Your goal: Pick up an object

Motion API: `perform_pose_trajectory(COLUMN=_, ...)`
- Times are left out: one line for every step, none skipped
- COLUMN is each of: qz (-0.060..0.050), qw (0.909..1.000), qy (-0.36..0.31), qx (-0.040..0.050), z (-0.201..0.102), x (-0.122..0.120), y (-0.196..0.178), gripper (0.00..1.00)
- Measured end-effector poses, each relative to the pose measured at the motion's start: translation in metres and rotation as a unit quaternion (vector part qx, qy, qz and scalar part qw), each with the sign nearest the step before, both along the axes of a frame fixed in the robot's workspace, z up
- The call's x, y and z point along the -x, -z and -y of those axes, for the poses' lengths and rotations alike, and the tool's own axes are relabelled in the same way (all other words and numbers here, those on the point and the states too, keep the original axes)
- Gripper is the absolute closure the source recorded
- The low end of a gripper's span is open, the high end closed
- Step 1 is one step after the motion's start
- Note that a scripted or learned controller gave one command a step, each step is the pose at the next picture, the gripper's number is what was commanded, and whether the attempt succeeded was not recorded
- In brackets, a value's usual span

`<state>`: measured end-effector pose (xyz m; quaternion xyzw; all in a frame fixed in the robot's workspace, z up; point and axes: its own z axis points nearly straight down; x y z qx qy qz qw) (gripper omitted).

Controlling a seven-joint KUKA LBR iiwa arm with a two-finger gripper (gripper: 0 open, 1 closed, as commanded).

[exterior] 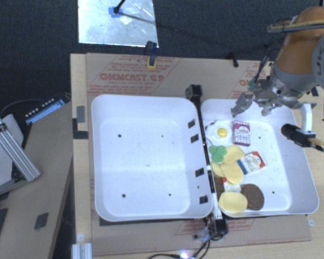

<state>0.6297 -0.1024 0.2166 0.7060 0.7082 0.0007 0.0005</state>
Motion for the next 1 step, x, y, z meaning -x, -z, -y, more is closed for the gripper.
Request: perform_pose_trajectory(qz=0.008, qw=1.0000, qy=-0.003, qx=0.0005, z=-0.0406, x=-0.0242, y=-0.1152, gripper=0.00)
